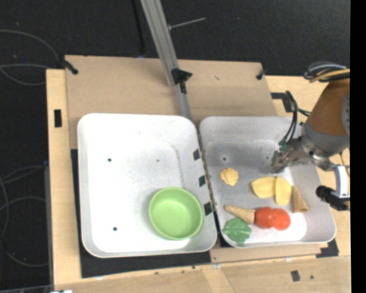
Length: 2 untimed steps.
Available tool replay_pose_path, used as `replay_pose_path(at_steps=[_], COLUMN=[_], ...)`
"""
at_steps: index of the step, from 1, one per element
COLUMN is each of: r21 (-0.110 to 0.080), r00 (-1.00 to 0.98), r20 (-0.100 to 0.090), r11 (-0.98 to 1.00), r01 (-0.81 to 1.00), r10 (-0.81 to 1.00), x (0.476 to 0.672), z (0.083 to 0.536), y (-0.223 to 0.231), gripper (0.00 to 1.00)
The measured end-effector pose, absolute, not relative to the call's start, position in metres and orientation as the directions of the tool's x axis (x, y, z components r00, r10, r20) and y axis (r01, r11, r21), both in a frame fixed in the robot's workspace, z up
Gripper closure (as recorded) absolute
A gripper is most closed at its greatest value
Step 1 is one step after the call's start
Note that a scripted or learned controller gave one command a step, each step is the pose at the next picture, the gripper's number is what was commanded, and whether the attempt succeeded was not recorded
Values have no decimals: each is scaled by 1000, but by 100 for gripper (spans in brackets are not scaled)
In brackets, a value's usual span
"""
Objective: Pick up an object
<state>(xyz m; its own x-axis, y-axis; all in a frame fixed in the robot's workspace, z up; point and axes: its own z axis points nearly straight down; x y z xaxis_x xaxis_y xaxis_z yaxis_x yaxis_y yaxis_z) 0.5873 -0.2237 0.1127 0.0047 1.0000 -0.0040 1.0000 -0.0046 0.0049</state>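
**Gripper poised over a cluster of toy food in the right bin**

Dark flooring strewn with cables surrounds a tan bench (232, 78) carrying two shallow white bins. One green bowl (175, 212) sits in the left bin (110, 139), near its front right corner. All the small items lie in the right bin (244, 133): one small yellow lump (229, 176), one larger yellow piece (264, 187) touching a pale yellow wedge (283, 191), two cone-shaped pieces, one brown cone (299, 199) by the right wall and one orange cone (240, 212) toward the front, one red tomato-like item (272, 218) and one green leafy piece (236, 230) at the front edge.

The gripper (283, 159) hangs just behind the two touching yellow pieces, its tip low over the bin floor. Whether its claw is spread or closed cannot be told at this angle, and nothing is visibly held.

These look like light, stiff plastic play food, probably smooth and prone to slipping or rolling. The nearest candidate, the larger yellow piece, would best be pinched across its narrower width. Its contact with the wedge may crowd the closing; the isolated yellow lump offers freer access.
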Motion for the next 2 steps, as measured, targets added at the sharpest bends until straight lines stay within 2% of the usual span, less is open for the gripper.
replay_pose_path(at_steps=[2], r21=[8], r00=[-4], r20=[-3], r11=[4], r01=[1000], r10=[1000], x=[592], z=[222], y=[-226], gripper=[100])
